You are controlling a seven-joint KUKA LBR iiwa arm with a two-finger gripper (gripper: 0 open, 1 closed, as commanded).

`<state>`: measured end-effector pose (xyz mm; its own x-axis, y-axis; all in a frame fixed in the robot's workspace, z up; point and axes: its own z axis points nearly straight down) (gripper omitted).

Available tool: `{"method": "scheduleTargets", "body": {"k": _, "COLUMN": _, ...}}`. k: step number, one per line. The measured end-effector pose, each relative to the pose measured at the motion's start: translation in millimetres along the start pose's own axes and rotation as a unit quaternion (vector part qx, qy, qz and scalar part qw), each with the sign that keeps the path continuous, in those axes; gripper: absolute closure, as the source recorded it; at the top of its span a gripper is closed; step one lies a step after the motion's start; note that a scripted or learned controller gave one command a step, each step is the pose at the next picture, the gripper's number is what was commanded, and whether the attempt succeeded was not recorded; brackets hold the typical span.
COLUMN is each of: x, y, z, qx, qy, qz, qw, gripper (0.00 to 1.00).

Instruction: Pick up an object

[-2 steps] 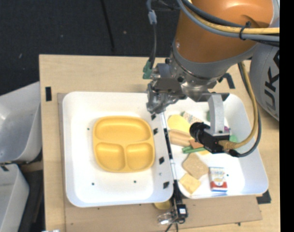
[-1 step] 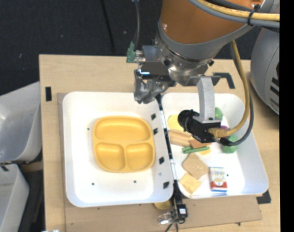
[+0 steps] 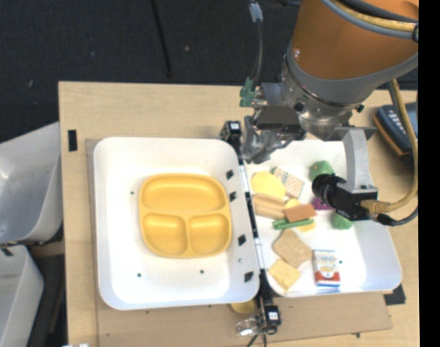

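The arm (image 3: pixel 350 35) hangs big and orange over the far end of the right bin (image 3: pixel 379 266), and the gripper (image 3: pixel 262 144) sits low at that bin's far-left corner, right against the divider between the two bins. Whether it is clenched or released, I cannot tell; the tip is dark and buried against the bin wall, and nothing is visibly caught in it.

The candidates all lie in the right bin. Nearest the gripper, just toward the camera from it, is a yellow block (image 3: pixel 268 186), with a patterned packet (image 3: pixel 289 183) touching its right side. Further toward the camera sit a tan bar (image 3: pixel 268 207), an orange-brown block (image 3: pixel 299 212) and a green strip (image 3: pixel 292 224) in a tight cluster. Beyond those come two tan sponge-like squares (image 3: pixel 291 247), then a small red-and-white box (image 3: pixel 326 267) standing apart to their right. A green round piece (image 3: pixel 323 169) sits on the far right side of the cluster. The left bin (image 3: pixel 111 266) carries a yellow divided tray (image 3: pixel 184 214).

My read: no object is lifted yet, so the pick is ahead of us. The trouble here is crowding. Those pieces touch each other, so a closing grasp could pinch two at once or squeeze one sideways out of reach. The gripper is also hard by the corner wall, and a descent there could clip the rim instead of an object.
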<state>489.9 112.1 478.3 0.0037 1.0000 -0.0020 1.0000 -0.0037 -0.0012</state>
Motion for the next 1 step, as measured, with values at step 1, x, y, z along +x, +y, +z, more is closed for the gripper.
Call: {"method": "scheduleTargets", "body": {"k": 1, "x": -13.6, "y": -0.8, "z": 114.8, "qx": 0.005, "qy": -0.001, "qz": -0.001, "qw": 1.0, "gripper": 1.0}}
